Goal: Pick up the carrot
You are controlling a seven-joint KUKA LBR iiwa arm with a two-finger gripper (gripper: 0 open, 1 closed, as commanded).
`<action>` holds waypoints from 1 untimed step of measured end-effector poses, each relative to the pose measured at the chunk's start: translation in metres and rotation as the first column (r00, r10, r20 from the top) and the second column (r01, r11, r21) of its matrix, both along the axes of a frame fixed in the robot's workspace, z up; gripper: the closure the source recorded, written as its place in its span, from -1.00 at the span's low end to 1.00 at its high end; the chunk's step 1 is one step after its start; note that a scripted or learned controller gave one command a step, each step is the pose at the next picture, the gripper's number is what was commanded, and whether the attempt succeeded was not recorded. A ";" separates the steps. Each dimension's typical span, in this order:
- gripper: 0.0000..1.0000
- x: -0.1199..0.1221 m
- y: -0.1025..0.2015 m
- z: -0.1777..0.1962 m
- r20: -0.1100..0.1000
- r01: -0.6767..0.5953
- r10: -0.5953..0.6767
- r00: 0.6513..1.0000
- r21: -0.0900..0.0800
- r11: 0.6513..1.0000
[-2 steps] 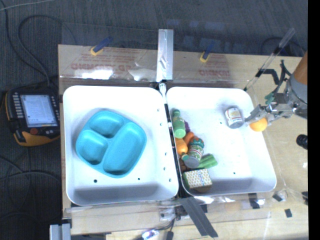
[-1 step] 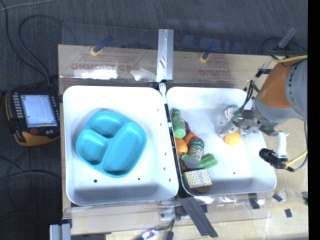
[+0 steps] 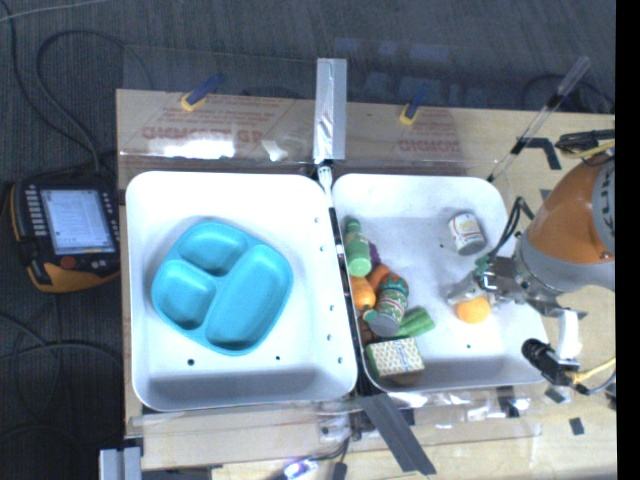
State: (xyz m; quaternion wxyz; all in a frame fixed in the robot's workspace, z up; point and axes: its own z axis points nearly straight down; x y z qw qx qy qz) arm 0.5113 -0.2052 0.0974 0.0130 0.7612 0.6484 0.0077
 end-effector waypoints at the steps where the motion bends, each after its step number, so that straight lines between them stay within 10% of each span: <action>1: 1.00 -0.013 -0.005 0.000 0.000 0.410 -0.410 0.912 0.025 0.912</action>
